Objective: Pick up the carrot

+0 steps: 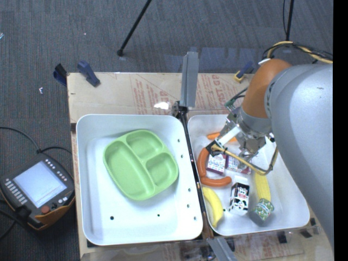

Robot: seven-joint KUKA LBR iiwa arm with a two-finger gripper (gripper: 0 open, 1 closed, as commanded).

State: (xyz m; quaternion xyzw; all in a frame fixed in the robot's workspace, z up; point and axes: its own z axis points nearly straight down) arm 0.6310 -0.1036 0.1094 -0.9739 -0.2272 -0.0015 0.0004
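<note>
The carrot [215,136] is a small orange piece lying in the upper left part of the right bin [296,200]; its left tip pokes out, and the rest is hidden under the gripper. My gripper [232,140] hangs from the orange wrist band right over the carrot and very close to it. I cannot make out whether it touches the carrot.
A curved orange-red sausage [209,173] lies just below the carrot. Near it are two small boxes [216,165], a cow-patterned carton [239,196], a banana [213,205], a corn cob [262,185] and a green can [262,210]. The left bin [92,222] holds a green divided plate [141,163].
</note>
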